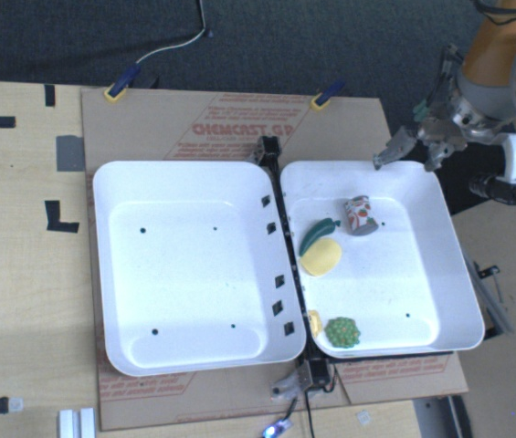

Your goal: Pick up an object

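Objects all in right bin (440, 245): red-white can (359, 214) far centre, green pepper (317, 234) just left of it, yellow lemon (321, 257) touching pepper's near side, broccoli (342, 332) by near wall. Gripper (408, 158) over bin's far-right rim, fingers spread apart, nothing between them. Left bin (111, 245) alongside.

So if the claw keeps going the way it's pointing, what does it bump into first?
Probably the right bin's back rim: the claw hangs at that corner, tips aimed down and left. If it clears the rim, the red-and-white can looks nearest. Height is hard to judge.
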`<state>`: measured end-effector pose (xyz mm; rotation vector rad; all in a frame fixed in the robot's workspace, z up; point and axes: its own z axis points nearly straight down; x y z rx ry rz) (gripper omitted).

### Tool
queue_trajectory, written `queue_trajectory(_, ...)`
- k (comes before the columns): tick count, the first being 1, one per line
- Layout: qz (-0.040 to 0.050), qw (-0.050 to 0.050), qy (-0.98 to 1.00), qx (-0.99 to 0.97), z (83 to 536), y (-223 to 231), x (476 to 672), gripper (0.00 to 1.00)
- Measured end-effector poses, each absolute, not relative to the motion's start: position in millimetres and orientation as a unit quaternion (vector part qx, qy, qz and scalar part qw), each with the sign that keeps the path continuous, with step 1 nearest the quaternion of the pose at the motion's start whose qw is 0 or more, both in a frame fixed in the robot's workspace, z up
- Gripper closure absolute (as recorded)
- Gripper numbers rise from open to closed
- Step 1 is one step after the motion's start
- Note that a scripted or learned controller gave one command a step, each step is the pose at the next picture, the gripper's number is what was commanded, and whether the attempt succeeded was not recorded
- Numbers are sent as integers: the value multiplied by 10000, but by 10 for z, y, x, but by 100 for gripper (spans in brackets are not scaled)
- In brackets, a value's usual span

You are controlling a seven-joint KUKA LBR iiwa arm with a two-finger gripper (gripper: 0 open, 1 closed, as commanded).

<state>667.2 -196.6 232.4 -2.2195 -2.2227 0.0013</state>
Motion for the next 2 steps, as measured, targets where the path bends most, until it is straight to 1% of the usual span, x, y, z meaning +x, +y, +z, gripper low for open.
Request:
queue_trajectory(1,42,79,-7075,-7067,920,-1551,6048,0)
queue_trajectory(2,89,-1,-7095,-7046,853,-1145,6561,0)
